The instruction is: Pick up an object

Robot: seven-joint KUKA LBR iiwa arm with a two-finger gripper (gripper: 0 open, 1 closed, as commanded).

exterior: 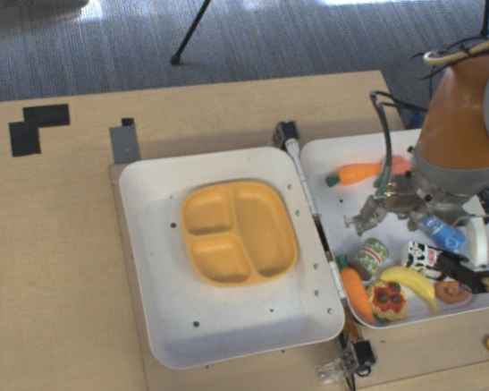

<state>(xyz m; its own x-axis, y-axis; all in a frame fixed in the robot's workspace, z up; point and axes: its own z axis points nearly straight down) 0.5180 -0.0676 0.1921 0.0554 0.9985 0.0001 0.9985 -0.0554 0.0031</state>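
The right bin (325,224) holds several toys. A carrot (359,173) lies at its far end, with a pink piece (396,164) beside it. A green-labelled can (372,255), a second carrot (355,290), a banana (410,282), a red and yellow toy (388,301) and a black-and-white carton (424,255) fill the near half. A blue bottle (437,231) lies under the wrist. My gripper (380,207) hangs low over the middle of this bin, between the far carrot and the can. I see nothing held in it.
In the left bin (161,274) lies a yellow divided plate (236,232). The grey arm with its orange band (459,119) covers the right bin's far right part. A brown round toy (454,292) and a white cup (477,243) sit by the right wall.
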